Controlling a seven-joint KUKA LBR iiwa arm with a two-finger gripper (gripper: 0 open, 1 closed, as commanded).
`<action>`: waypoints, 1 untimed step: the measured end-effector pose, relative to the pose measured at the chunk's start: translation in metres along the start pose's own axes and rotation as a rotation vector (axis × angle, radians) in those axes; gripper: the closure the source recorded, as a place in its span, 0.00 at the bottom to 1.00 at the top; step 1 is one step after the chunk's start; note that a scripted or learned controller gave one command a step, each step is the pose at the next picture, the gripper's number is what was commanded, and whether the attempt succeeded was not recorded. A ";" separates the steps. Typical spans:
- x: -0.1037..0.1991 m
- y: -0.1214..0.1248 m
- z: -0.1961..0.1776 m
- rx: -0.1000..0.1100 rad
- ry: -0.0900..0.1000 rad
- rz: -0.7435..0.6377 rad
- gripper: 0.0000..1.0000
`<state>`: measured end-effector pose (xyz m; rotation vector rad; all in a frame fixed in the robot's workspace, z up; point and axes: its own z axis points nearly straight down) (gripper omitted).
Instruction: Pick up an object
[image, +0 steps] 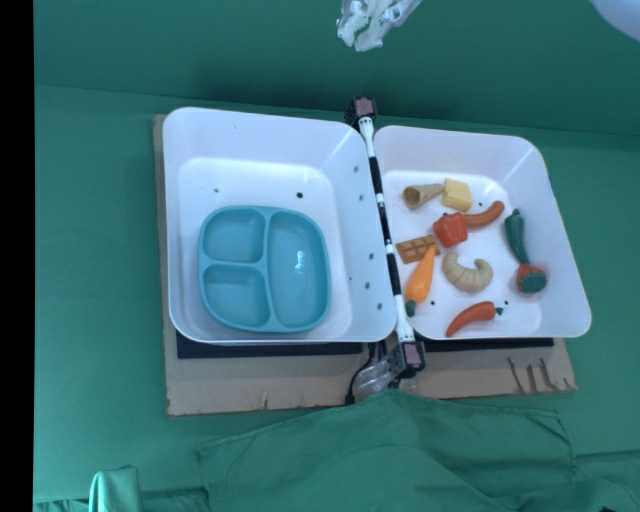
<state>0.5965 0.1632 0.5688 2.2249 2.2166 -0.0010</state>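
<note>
Gripper (368, 22) cut off by top edge, blurred; finger state unreadable. Cardboard base (300, 385) near edge partly hidden under green cloth (400, 455). Cloth cut by bottom edge.

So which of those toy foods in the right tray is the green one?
The green chili pepper, lying lengthwise by the right bin's right wall. Everything else there is orange, red, yellow or tan; only a stem or leaf tip is green elsewhere.

Toy foods (462, 255) scattered loose in right bin (560, 300)

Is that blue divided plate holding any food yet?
Empty. The blue plate shows three bare compartments; the toy foods all lie in the right bin.
</note>
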 end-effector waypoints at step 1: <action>0.005 0.028 -0.001 -0.006 0.001 0.000 1.00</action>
